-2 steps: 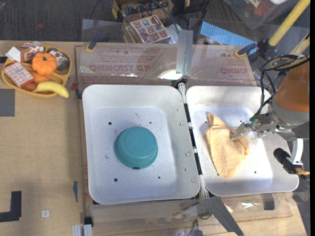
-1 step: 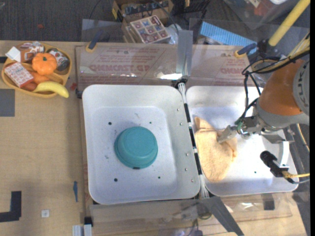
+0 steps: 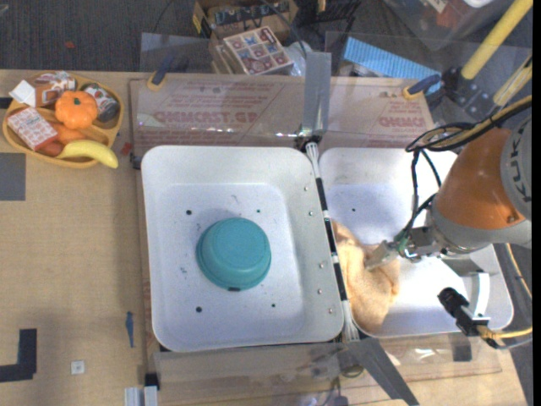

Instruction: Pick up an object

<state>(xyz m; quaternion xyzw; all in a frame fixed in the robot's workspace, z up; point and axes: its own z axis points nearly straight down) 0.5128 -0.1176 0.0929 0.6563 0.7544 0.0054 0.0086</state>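
A teal bowl (image 3: 234, 253) lies upside down in the middle of the left bin (image 3: 169, 176). A crumpled tan cloth (image 3: 365, 283) lies against the left wall of the right bin (image 3: 372, 193), reaching down to its front edge. My gripper (image 3: 385, 255) is low in the right bin, at the cloth's upper right edge and touching or just over it. The arm's orange band (image 3: 478, 194) sits above and to the right of it.
A yellow dish (image 3: 25, 138) with toy fruit, a small pumpkin and a banana, rests on the bench at far left. Cardboard flaps and boxes stand behind both bins. A black cable (image 3: 416, 184) loops over the right bin beside the arm.
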